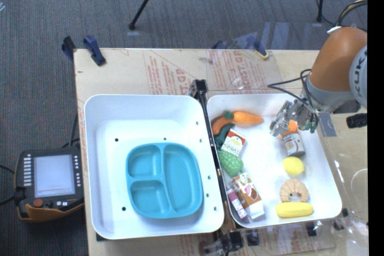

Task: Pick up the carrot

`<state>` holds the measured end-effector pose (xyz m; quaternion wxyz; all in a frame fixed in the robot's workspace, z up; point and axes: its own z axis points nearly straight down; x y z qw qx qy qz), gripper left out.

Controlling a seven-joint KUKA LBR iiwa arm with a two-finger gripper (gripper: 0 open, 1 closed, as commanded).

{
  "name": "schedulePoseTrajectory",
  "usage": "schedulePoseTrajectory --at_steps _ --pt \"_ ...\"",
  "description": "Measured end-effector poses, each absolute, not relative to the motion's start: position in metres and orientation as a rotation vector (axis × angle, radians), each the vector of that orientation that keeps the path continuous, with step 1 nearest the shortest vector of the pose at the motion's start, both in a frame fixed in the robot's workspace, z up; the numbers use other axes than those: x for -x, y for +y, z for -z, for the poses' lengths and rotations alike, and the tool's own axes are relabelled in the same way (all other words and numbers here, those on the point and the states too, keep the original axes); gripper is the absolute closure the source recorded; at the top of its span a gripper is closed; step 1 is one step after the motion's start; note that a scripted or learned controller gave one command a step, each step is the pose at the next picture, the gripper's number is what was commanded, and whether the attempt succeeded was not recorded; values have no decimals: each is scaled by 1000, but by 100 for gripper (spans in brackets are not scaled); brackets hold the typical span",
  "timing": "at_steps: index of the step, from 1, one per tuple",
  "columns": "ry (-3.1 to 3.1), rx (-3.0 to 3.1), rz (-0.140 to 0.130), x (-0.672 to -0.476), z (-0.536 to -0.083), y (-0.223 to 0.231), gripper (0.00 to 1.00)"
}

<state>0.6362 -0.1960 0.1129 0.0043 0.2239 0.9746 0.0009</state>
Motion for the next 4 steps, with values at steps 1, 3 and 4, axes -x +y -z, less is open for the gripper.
schedulePoseTrajectory --at_steps 1,3,4 --pt "3040 -733 -5 -620 -201 -142 100" --pt "3057 -753 0 -593 -101 -126 100" --pt "3051 -749 -2 -595 -104 -126 0"
